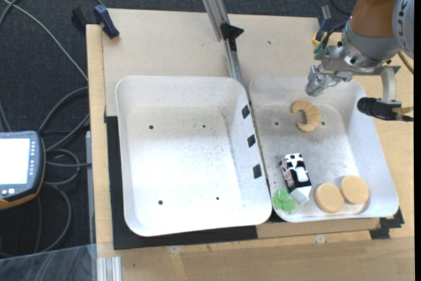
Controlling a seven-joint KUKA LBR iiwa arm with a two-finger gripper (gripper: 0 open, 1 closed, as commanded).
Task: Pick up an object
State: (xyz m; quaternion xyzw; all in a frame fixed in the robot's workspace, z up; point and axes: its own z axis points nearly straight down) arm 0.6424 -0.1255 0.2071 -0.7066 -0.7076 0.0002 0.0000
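Above the far end of the right bin: gripper, hung over bare floor, holding nothing; jaws too small to judge, apart or together. Just beside it, toward the bin's middle: curved croissant, flat. Near the front: black-and-white carton, green leafy piece, two round biscuits touching. Left bin alongside.
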